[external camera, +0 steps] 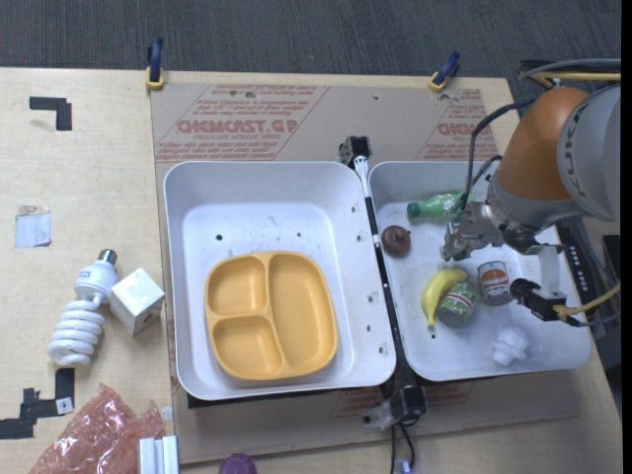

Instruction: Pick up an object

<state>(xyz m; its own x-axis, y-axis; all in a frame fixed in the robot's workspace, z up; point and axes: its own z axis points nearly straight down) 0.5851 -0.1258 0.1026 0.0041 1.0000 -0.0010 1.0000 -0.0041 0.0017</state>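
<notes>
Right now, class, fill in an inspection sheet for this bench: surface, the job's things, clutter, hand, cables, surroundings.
Surface: two white bins; left bin holds a yellow divided plate.
Job's things: right bin holds a banana, a small can, a green-lidded jar, a green bottle, a brown round object, a white crumpled object.
Clutter: spiral light bulb, white cube, pink mesh bag left of the bins.
Hand: hand low over the right bin, above the banana.
Cables: black cable on the arm.
Surroundings: blue clamps at the board's far edge.
</notes>
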